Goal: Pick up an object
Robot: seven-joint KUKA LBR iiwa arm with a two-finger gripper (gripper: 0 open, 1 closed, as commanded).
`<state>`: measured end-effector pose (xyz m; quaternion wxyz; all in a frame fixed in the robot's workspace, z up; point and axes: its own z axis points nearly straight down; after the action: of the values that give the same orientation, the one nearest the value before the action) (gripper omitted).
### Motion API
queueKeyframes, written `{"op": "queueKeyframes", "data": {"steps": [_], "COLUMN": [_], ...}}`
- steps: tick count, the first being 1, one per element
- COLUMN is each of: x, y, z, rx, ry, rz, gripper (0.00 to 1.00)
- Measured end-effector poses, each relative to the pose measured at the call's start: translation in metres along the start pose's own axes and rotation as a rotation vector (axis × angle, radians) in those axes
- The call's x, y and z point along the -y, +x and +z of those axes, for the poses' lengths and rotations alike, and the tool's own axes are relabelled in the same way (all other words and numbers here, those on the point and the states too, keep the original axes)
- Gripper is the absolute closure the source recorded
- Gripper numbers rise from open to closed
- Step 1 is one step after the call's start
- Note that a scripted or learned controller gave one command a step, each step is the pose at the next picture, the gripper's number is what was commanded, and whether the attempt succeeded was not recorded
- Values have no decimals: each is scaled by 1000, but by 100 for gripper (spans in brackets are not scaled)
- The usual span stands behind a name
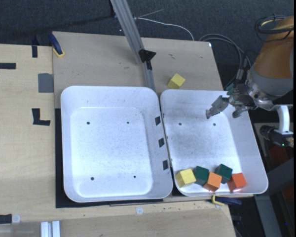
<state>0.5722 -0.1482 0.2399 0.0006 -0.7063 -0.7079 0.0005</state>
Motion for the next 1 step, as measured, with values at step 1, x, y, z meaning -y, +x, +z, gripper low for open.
{"op": "queueKeyframes", "data": {"steps": [1], "x": [10], "y": [-20], "z": [8], "rx": [2], "ry": [1], "rz": [2], "gripper": [0]}}
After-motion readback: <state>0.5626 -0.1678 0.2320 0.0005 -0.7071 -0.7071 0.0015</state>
